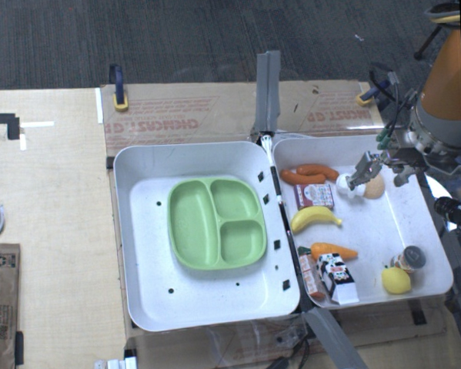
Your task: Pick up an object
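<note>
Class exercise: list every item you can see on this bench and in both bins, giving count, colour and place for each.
Divided plate: one, green, left bin.
Sausage: one, red-orange, right bin, far side.
Banana: one, yellow, right bin, middle.
Carrot: one, orange, below banana.
Carton: one, white and black, near edge.
Lemon: one, yellow, near right corner.
Egg-like object: one, beige, beside gripper.
Clamps: two, blue-yellow, bench rear.
Gripper: one, grey, above right bin.

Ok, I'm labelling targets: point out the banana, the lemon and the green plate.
banana (315, 218): camera view, middle of its curved body.
lemon (397, 281): camera view, centre of the fruit.
green plate (188, 224): camera view, floor of its large compartment.
</note>
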Robot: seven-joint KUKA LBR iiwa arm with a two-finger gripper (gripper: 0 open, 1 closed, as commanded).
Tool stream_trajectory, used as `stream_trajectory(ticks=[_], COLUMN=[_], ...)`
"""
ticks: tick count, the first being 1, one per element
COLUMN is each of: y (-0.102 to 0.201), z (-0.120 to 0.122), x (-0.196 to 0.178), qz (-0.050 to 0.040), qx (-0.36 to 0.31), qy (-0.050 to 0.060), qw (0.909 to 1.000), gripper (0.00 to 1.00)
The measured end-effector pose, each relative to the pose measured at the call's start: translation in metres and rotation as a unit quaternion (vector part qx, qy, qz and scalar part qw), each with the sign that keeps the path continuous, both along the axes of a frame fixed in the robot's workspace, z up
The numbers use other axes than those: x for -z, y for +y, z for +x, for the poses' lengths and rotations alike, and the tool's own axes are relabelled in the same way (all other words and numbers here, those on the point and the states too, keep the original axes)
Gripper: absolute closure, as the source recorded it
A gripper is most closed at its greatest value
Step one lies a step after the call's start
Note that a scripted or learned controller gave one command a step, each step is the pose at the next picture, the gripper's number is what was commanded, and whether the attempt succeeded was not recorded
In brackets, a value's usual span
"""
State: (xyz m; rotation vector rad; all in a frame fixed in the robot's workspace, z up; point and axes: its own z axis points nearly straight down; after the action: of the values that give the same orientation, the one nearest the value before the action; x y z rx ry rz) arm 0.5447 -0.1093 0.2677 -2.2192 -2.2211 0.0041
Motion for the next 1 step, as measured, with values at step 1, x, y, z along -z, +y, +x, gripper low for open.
stream_trajectory(ticks=[1], y=[0.0133], z=[0.0145], x=[0.1614], qz=[0.0], qx=[0.109], qy=[-0.007], qw=[0.994], gripper=[0.0])
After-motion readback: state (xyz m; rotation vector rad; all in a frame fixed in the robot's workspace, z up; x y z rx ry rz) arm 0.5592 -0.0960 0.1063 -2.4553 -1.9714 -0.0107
